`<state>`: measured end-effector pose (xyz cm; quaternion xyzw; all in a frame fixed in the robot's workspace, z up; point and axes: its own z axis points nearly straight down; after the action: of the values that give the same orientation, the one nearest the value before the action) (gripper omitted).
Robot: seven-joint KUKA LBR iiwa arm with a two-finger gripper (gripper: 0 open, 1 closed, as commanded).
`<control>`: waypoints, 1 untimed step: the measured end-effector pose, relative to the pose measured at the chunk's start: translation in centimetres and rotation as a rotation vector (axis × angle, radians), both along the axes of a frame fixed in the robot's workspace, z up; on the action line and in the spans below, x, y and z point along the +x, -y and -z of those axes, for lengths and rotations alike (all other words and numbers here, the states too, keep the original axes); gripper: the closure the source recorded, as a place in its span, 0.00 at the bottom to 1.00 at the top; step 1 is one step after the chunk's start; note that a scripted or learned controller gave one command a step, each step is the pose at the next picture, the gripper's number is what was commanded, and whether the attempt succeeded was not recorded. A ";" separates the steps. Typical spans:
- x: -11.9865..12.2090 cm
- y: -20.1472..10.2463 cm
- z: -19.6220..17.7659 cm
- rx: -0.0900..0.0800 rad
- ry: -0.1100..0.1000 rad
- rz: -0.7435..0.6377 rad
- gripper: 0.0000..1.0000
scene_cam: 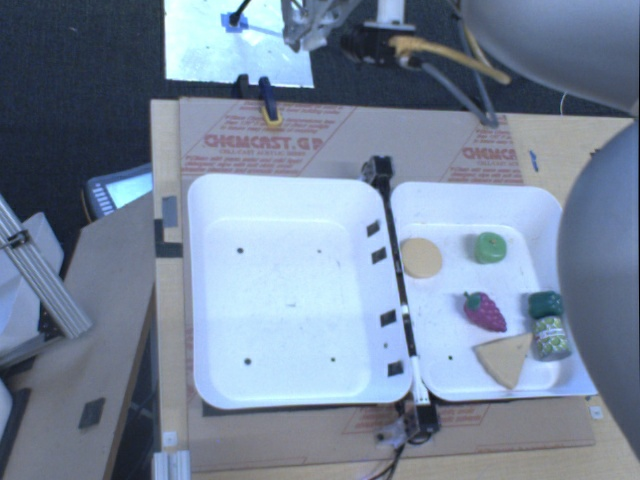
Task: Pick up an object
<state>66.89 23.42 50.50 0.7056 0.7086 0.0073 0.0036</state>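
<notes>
We see two white bins side by side on the worktop (300,133). The left bin (215,203) and the right bin (535,206) touch along a middle seam. Five items lie in the right one: one tan disc (421,258), one green fruit (490,248), one purple berry cluster (485,311), one tan wedge (506,358) and one green-capped jar (548,328). The claw (308,26) hangs above the far edge; we cannot tell its state.

You've got a cardboard sheet (300,133) w/ red CHEMCAST print under the bins, a yellow-tipped clamp (268,103) at its far edge, a shiny metal plate (205,28) beyond, aluminium rail (40,283) at left.
</notes>
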 end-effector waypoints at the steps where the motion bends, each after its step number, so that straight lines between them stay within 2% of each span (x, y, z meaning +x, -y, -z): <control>1: -6.4 10.8 -3.5 -0.006 -0.007 0.013 1.00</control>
<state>60.53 12.63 54.03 0.7100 0.7042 0.0028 0.0031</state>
